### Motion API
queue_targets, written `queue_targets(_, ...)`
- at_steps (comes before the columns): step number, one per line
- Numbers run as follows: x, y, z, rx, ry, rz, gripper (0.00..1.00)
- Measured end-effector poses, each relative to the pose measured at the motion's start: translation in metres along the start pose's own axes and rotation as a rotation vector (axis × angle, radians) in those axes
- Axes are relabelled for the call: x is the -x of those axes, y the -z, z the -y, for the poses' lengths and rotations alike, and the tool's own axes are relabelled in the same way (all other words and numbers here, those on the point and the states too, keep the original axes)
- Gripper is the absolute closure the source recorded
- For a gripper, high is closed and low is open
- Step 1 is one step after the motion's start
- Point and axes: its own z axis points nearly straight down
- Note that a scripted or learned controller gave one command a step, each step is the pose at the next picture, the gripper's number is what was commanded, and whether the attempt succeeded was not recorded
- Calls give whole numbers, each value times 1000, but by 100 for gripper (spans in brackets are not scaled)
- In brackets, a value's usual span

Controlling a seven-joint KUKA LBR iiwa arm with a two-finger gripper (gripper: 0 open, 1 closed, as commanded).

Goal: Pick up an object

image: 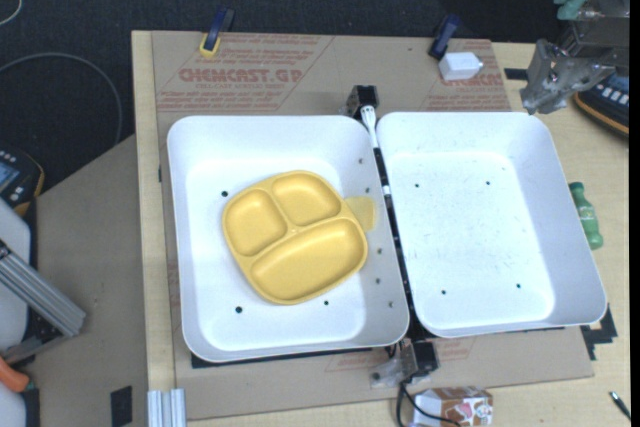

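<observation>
Nearest the camera, the desk carries the near rims of two shallow white bins side by side. In the left bin lies a yellow divided plate, flat on the floor, a little right of the bin's middle, with two small compartments on its far side and one large one on its near side. It looks like moulded plastic: probably light, stiff and not fragile, but smooth and likely slippery. Because it sits low and broad, a pinch across the whole plate seems unlikely to work; the raised outer rim or one of the ridges between compartments looks like the better place to take hold, with one finger inside a compartment and the other outside. A small yellow tab juts from its right edge near the bin wall. The right bin sits just beside it. Farther off, at the far right corner past that bin, the hand hangs well apart from the plate; whether it is released or clenched I cannot tell.
</observation>
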Motion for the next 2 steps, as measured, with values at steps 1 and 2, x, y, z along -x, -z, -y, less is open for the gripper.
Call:
queue_targets(1,-8,-142,3,-23,-2,0,100)
queue_targets(2,-64,-90,1,0,6,-3,100)
